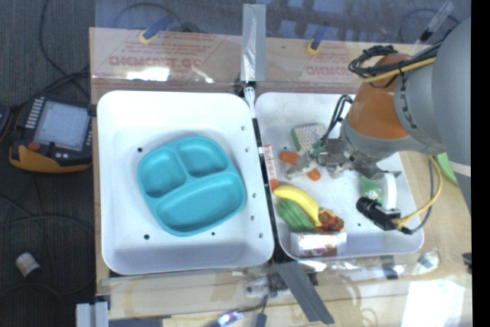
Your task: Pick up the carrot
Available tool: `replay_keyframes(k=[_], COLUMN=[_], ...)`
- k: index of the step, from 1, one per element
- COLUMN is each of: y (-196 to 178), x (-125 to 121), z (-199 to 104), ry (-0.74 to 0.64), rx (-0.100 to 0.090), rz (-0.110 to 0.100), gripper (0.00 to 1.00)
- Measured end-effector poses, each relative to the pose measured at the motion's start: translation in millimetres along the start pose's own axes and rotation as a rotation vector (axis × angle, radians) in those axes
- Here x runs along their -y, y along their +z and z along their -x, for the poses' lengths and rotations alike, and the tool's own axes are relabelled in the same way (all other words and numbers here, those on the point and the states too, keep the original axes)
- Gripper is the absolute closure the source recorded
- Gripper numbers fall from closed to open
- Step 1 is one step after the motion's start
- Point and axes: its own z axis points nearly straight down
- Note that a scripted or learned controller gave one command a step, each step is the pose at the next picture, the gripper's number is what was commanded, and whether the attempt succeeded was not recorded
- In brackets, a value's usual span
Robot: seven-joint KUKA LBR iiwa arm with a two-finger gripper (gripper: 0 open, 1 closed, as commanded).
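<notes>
Two small orange bits sit in the right bin [413, 241]: one near the centre-left at the carrot [289, 158], another tiny orange piece [313, 174] just beside the gripper [325, 158]. Can't say for sure which is the real carrot; the left one looks likelier.

Gripper is low in the bin, betw. the carrot and a green/white box [307, 136]. Can't tell how wide it stands, and nothing is visibly caught in it.

Handling, my guess: toy carrot, prob. hard plastic, v. light, stiff, a bit slick and rounded, so apt to squirt out or roll if pinched off-centre. Best to grip across the short width at mid-body, w/ fingers straddling it.

Banana [298, 201] and a green veg [297, 216] lie nearer the front; the blue tray [191, 184] is in the left bin [115, 119].
</notes>
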Motion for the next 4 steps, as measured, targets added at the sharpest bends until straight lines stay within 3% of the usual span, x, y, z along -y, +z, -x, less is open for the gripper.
replay_keyframes(k=[1,2,3,4], y=[-49.4,0.2,-80.5,-75.3], x=[-4.8,59.6,64.7,77.6], z=[49.3,-17.1,7.5,8.2], ry=[-0.064,-0.077,0.018,-0.060], rx=[-0.002,0.001,-0.001,-0.002], rz=[-0.013,-0.003,-0.015,-0.015], gripper=[0.00,0.00,0.00,0.00])
